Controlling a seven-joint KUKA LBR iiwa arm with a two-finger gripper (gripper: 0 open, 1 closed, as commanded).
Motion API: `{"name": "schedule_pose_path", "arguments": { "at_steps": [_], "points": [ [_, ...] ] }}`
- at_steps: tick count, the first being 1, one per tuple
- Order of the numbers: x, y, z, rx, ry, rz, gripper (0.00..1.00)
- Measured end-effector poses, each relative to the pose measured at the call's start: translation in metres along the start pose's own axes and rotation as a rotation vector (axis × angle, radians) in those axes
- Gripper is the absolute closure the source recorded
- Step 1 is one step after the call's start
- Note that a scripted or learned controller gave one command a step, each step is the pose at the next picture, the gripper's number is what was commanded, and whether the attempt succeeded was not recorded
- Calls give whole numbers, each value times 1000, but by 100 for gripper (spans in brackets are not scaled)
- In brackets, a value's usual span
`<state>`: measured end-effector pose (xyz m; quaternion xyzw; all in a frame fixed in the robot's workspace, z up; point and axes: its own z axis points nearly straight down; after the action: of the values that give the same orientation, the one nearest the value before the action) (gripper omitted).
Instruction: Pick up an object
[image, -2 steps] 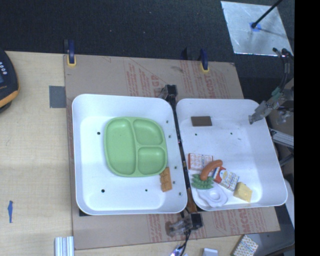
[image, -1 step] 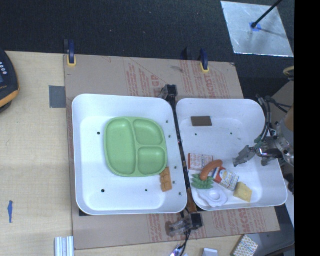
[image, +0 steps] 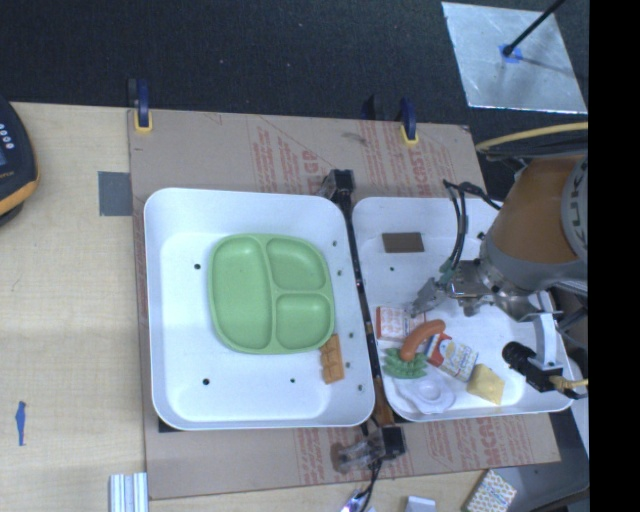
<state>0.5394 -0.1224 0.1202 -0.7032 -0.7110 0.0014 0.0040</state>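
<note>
While the grey arm (image: 535, 235) reaches in from the right, its fingers (image: 432, 295) hang low over the middle of the right bin (image: 375, 225); whether they are spread or closed I cannot tell, and nothing shows between them. Just below them lies a small heap: a sausage (image: 422, 336) resting on a green leafy piece (image: 403, 367), a small printed packet (image: 390, 322) to its left, a white cup (image: 431, 394), and a yellow block (image: 487, 384) nearer the bin's right end. A dark card (image: 402, 242) lies apart, toward the far side. Next door, the left bin (image: 165, 330) holds a green divided plate (image: 271, 293) with a small orange cracker (image: 331, 359) beside it.
</note>
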Motion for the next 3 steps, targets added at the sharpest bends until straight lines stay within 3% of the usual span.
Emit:
{"name": "schedule_pose_path", "arguments": {
  "at_steps": [1,2,3],
  "points": [
    [1,-18,25,-16,-5,8,0],
    [2,-16,13,-15,-2,3,100],
    [2,-17,14,-13,-2,3,0]
  ]
}}
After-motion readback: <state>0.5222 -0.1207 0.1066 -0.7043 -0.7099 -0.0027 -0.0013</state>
